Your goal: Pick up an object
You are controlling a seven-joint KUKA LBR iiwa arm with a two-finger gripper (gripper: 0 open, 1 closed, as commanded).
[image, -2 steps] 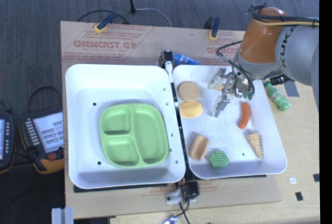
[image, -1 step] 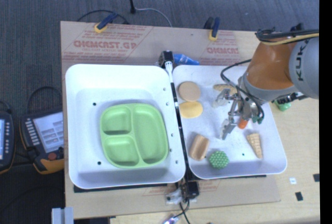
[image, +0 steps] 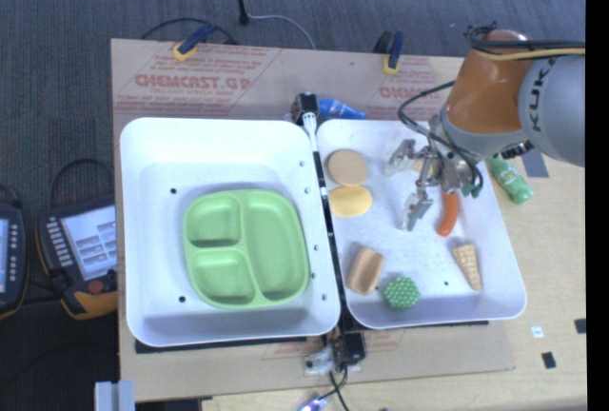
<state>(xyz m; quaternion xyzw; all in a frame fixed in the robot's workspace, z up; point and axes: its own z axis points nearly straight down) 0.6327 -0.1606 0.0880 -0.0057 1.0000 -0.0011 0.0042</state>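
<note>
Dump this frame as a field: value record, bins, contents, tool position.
left bin: holds a green divided plate
right bin: holds seven loose items
near divider: tan round piece, yellow round piece, brown bread-like roll
front: green bumpy ball
right side: orange carrot, ice cream cone
right rim: green bottle, lying across it
tool: above the right bin, beside the carrot
fingers: open, nothing between them

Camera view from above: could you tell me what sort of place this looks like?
Likely a robotics lab: a grey arm reaches over two white bins clamped to a board on carpet, toy food in one, a control pendant alongside.
</note>
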